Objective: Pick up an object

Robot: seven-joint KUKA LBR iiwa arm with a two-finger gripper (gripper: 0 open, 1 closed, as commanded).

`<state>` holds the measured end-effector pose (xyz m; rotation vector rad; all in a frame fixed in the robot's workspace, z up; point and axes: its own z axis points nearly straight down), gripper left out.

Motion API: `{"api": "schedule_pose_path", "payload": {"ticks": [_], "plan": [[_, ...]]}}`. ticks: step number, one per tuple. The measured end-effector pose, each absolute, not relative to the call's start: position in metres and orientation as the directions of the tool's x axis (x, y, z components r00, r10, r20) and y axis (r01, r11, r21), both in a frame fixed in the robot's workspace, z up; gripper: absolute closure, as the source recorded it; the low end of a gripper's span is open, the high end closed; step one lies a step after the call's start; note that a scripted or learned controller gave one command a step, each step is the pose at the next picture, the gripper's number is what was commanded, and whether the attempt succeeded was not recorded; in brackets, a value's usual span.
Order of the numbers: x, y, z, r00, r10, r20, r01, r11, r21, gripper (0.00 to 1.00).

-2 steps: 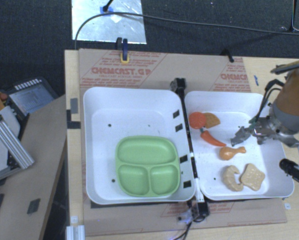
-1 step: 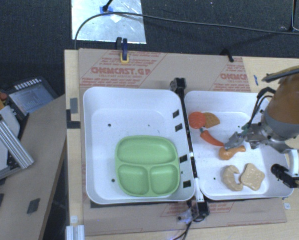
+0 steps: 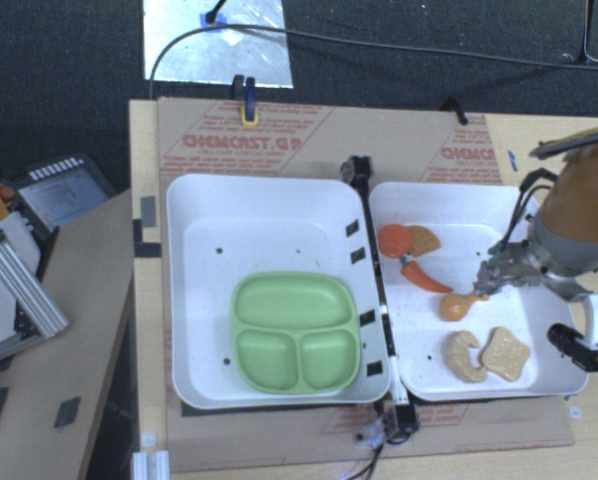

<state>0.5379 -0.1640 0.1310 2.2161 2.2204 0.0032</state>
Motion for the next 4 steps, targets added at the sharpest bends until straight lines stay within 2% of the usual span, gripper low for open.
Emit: {"api": "schedule_pose_path", "payload": {"ticks": [1,2,4], "plan": [[0.543,-0.169,0.193,-0.003,1.000,-0.002,1.000,0.003,0.007,1.00],[0.545,-0.170,0.222,-0.004,1.000,-0.002,1.000,0.004,0.005,1.00],[0.534,-0.075,0.219,-0.009,1.000,0.001,1.000,0.009,0.001,1.00]]}}
